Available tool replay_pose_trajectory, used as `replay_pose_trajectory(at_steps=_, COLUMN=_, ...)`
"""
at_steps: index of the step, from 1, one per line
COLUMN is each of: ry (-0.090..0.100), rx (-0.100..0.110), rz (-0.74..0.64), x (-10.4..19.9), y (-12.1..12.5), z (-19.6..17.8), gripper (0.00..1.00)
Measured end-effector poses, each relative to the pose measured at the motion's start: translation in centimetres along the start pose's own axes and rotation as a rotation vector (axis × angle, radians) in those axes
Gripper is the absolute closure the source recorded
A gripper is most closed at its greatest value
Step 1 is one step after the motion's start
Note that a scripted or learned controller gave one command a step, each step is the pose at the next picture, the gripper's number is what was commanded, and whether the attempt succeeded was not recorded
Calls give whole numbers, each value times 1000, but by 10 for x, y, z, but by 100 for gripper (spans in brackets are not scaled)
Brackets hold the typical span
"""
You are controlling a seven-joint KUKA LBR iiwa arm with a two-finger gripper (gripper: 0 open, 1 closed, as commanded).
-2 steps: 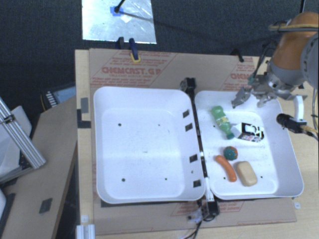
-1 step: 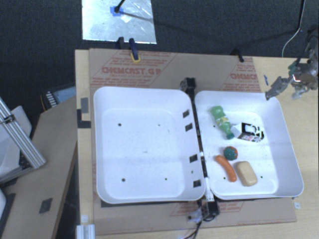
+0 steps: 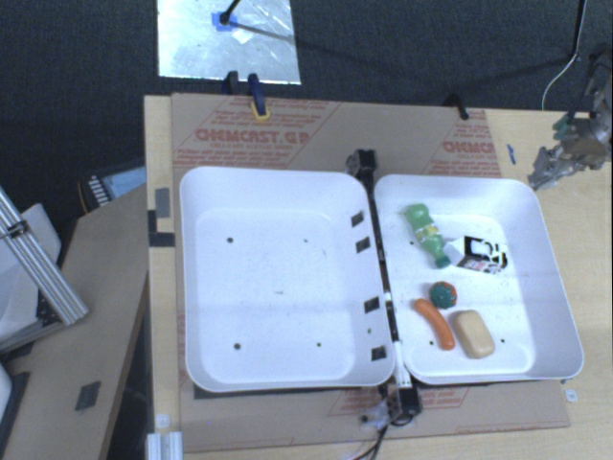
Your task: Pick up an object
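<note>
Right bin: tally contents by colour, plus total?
Right bin contents by colour:
Green: 2, bottle-shaped item and small round ball
Orange: 1, carrot-like stick
Tan: 1, rounded block
Black and white: 1, small flat item
Total: 5

The pale wooden counter (image 3: pixel 115 257) is carrying a flat brown cardboard sheet printed with red lettering (image 3: pixel 287 130). Two shallow white plastic bins are sitting side by side on that sheet: the left bin (image 3: pixel 278 185) and the right bin (image 3: pixel 546 257), their inner walls touching along the middle. A shiny silver foil square (image 3: pixel 192 36) is lying beyond the counter's far edge.
</note>
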State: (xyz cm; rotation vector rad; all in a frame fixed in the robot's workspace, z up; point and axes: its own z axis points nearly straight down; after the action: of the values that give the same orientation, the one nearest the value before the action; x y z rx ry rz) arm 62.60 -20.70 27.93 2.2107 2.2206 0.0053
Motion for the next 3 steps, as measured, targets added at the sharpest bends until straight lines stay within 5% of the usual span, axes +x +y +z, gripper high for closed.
replay_pose_trajectory(at_steps=1, ry=5, rx=-1, rz=-8, x=81, y=4, z=-64, gripper=100)
replay_pose_trajectory(at_steps=2, ry=0, rx=12, rz=13, x=-5, y=-80, z=-33, gripper=100)
replay_pose_trajectory(at_steps=3, ry=5, rx=-2, rz=-9, x=89, y=-77, z=-104, gripper=100)
